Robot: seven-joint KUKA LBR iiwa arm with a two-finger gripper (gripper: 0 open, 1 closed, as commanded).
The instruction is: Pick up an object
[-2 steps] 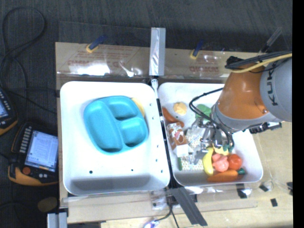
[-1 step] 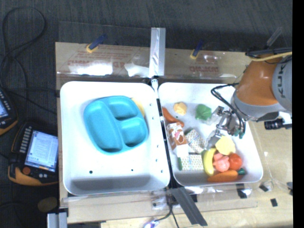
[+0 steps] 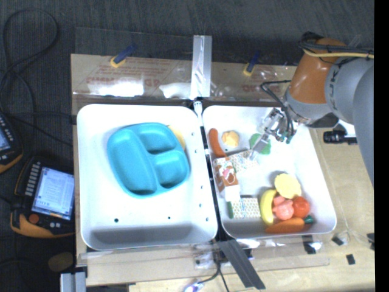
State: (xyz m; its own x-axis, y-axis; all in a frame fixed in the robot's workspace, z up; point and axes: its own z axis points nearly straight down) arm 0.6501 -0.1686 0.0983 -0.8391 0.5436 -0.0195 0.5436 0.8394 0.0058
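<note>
Both white bins sit side by side on the bench. Nearest in the right bin (image 3: 322, 181) lies the toy-food heap (image 3: 284, 204); farther back, the gripper (image 3: 267, 137) hovers; whether it is clenched I cannot tell. Descend squarely over one isolated piece.

Right bin (image 3: 316, 163) holds the pickable items. Sausage (image 3: 214, 142), reddish, lying lengthwise by the left wall. Round pale bun (image 3: 230, 139) just beside it. Printed carton (image 3: 226, 174) below, then a small green-white box (image 3: 244, 208). Near corner cluster: banana (image 3: 267, 205), yellow lemon (image 3: 287, 185), pink fruit (image 3: 282, 208), tomato (image 3: 301, 206), carrot (image 3: 283, 226), touching.
</note>
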